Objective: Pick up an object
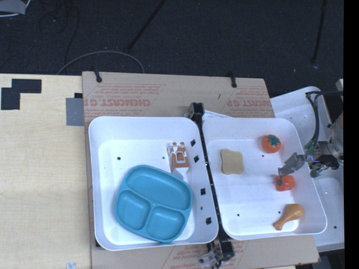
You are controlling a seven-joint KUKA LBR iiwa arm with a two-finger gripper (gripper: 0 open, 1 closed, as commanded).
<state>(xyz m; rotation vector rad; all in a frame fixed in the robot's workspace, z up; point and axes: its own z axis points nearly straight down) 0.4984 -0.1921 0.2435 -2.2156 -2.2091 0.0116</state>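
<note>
Red pepper (pixel 285 182) in right bin (pixel 252 228), just below tool (pixel 300 164)

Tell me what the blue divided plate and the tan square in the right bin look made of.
Blue divided plate: likely moulded plastic, one even colour, soft sheen, rounded compartments. Tan square: matte, slightly mottled, maybe foam or rubbery toy bread; too small to be sure.

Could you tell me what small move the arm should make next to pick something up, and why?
Probably lower the pincer a little toward the small red toy in the right bin. The pincer sits just above and beside that toy at the bin's right side, nearer than the orange drumstick or the tan slice.
</note>
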